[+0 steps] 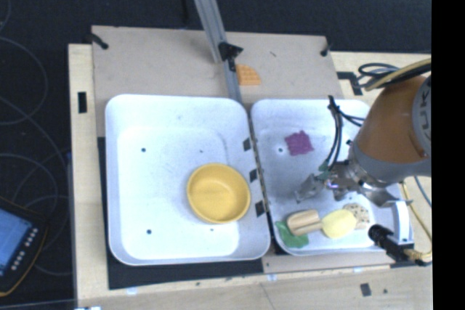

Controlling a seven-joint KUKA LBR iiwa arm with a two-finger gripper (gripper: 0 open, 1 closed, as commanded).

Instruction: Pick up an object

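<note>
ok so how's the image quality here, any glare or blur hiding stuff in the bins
Camera view: soft overall and slightly grainy; the white bins look bright, nearly washed out, yet the yellow bowl and purple piece read clearly. The gripper is smeared and dim under the arm, so its fingers are hard to make out.

Two shallow white bins are seen side by side on the bench (83,156). In the left bin (131,156) a yellow bowl (218,192) is placed, upright, right of centre. In the right bin (272,127) a purple piece (298,143) is seen near the middle. Along the near edge a tan roll (303,221), a yellow lemon-like object (338,223) and a speckled item (357,212) are grouped, with a green bit (289,235) under the roll. The gripper (314,186) is positioned low over the right bin, above the roll. The arm's orange band (389,127) is seen at right. A small orange waffle-patterned piece (248,75) lies on the board behind the bins.
</note>
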